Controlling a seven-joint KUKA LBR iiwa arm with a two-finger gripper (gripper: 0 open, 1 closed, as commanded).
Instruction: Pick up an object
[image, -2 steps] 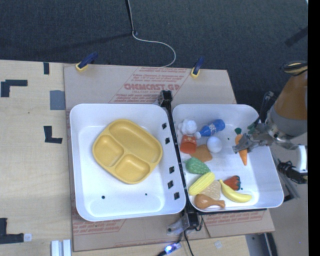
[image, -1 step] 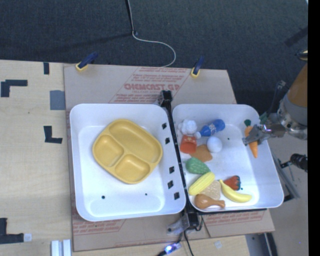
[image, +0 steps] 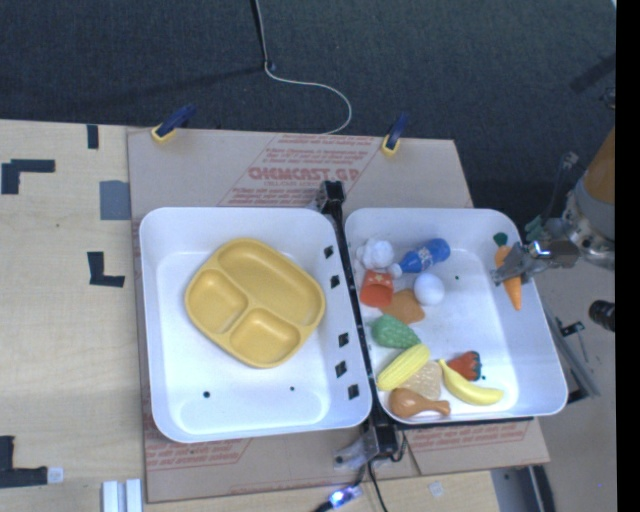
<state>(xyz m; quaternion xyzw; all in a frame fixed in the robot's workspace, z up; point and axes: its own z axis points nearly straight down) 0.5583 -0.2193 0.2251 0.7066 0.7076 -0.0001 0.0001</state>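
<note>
My gripper (image: 516, 266) hangs at the right rim of the right bin (image: 530, 345). It is shut on a toy carrot (image: 514, 290), orange with a green top. The carrot runs slanted between the dark fingers, with its tip pointing down toward the bin's edge. Other toy foods lie in the right bin: a blue bottle (image: 425, 256), a white ball (image: 428, 290), a green vegetable (image: 395, 332), a corn cob (image: 402, 366), a banana (image: 472, 391), a red pepper (image: 465, 364) and a drumstick (image: 418, 404).
The left bin (image: 165, 380) holds a yellow divided plate (image: 255, 300). A black divider (image: 345, 300) separates the two bins. The toys crowd the right bin's left half and front. Bare white floor lies below the gripper in the bin's right half.
</note>
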